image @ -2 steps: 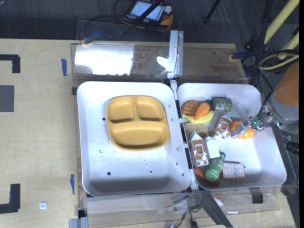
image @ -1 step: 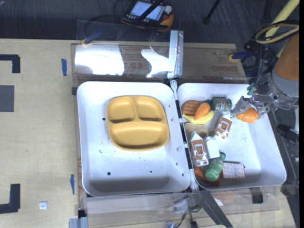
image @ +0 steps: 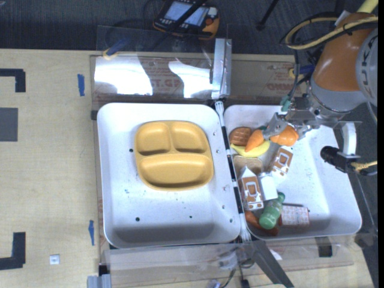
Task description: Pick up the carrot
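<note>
I've got the gripper [image: 281,125] hovering right by the carrot [image: 255,139], can't tell its state; next, a clean descent.

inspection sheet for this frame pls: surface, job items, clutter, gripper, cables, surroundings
Surface: two white bins side by side on a wooden bench; left bin holds a yellow divided plate.
Job's things: carrot, orange, in the right bin, lying on a banana beside a brown bun.
Clutter: orange round fruit, small cartons, green bottle, all in the right bin.
Gripper: gripper low over the pile next to the carrot; finger state cannot be told.
Cables: yellow and black hoses looped at the arm.
Surroundings: handheld pendant on the floor behind; blue tape marks on the bench.
</note>
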{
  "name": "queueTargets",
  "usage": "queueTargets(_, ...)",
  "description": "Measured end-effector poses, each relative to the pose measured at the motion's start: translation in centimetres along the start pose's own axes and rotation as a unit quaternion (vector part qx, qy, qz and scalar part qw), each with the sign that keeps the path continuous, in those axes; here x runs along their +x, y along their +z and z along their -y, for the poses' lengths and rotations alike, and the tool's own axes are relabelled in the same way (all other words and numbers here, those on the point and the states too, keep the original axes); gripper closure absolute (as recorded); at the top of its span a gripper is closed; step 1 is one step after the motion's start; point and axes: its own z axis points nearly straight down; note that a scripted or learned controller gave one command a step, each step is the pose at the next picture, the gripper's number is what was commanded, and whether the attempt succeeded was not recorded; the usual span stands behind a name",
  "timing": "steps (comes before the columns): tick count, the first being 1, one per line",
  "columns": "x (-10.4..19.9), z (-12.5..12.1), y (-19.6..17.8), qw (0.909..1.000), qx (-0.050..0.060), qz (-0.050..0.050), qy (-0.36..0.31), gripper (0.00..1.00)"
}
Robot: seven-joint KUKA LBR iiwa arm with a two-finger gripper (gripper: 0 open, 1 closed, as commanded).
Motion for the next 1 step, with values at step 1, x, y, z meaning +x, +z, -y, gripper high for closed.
queueTargets(1, 6.74, 2.62, 0.86, 0.9881, 0.005, -0.001, 0.154, 1.0)
